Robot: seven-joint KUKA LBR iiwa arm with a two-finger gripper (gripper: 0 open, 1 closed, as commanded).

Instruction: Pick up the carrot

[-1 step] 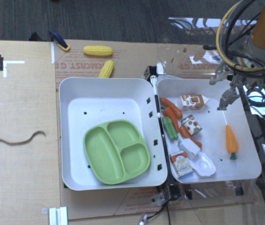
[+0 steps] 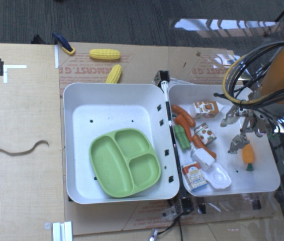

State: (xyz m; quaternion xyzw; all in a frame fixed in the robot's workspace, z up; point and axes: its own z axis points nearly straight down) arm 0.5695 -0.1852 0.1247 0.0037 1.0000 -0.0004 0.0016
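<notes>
Here, reading from the far left toward the fingers, you had the bare wooden worktop [image 2: 21, 109] with a thin wavy cord [image 2: 16, 150] lying on it, well away from the arm. Further in, behind the bins, two yellow corn cobs [image 2: 105, 54] lay on the cardboard, one flat and one tilted, both well apart from the fingers. Next came the left bin [image 2: 76, 99], holding a green divided plate [image 2: 125, 161] with three compartments, lying flat in the front half of that bin.

In the right bin [image 2: 267, 182], a cluster sat on the left side, away from the fingers: orange sausages [image 2: 184, 120] and a green vegetable piece [image 2: 182, 137] against the dividing wall, two small printed cartons [image 2: 205, 109] behind and beside them, another carton [image 2: 194, 176] at the front, and a white lidded cup [image 2: 217, 176] next to it.

The fingers [image 2: 242, 137] hung over the right half of that bin, pointing down, and they stood parted with nothing between them, as far as you could see from above. The carrot [image 2: 248, 155] lay on the bin floor just to the right of the lower fingertip and slightly nearer the front wall, its orange body uppermost in the view and its small green top pointing toward the front. It lay close beside the fingertips; whether metal touched it, you could not tell. The grey arm with its orange band [image 2: 282, 74] and looped cables came in from the right, above the fingers.
</notes>
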